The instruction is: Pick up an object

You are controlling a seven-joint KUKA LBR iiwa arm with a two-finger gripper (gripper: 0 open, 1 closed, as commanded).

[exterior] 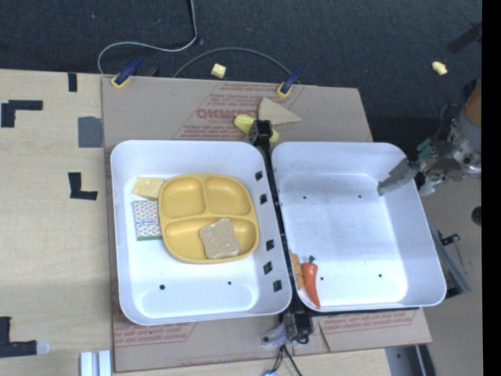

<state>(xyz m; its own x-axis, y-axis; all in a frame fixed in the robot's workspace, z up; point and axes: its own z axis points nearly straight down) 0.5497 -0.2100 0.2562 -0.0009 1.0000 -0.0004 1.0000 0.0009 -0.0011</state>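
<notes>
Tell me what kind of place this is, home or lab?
Most likely a robotics lab pick-test bench. Two white bins sit clamped on a cardboard sheet, holding props like a yellow divided plate and toy carrot, with the arm's gripper at the right bin's edge.

Camera: one fixed view above the bench, looking down at a slant | Framing: far enough back to take in both white bins, left bin (125, 233) and right bin (415, 233), side by side mid-frame | Surroundings: cardboard sheet (329, 108) beneath, dark floor (352, 22) along top
</notes>
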